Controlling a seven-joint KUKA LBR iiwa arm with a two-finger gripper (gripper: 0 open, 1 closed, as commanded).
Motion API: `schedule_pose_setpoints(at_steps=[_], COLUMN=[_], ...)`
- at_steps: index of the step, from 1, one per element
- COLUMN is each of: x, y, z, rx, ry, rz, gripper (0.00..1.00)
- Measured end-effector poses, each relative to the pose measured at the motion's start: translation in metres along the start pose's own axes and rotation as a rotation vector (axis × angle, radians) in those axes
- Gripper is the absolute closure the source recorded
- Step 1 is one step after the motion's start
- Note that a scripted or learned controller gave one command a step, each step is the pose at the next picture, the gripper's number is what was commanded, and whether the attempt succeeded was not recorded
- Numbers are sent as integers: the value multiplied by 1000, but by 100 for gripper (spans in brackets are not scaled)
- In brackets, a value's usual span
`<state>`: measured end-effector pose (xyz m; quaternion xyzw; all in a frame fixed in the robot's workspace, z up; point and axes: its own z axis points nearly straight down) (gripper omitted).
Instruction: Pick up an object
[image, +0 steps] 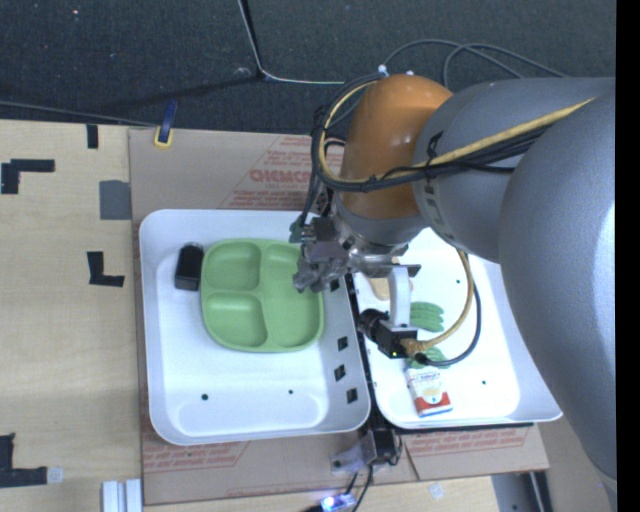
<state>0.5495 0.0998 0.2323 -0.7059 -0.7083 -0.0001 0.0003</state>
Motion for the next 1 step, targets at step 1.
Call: schedule_pose_setpoints(at_steps=[1], x=[-1], y=[0], z=[1], rx=[1], ry=[-1], rz=[1], gripper=[0])
